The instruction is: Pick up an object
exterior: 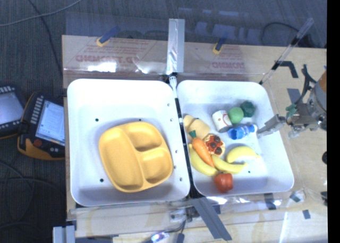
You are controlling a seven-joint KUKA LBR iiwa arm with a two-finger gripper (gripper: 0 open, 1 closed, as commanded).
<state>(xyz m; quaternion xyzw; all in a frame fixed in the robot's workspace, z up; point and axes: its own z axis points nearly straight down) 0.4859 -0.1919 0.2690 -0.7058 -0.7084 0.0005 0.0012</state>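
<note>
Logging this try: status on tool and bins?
Tool at right bin's right rim, over no toy. Blue bottle nearest, untouched. Yellow tray alone in left bin.

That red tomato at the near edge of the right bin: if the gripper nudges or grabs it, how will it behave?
The red tomato looks round and smooth, so a nudge would probably roll it. It lies close beside a banana, which may block rolling that way. Its glossy skin could slip from a pinch off its middle.
</note>
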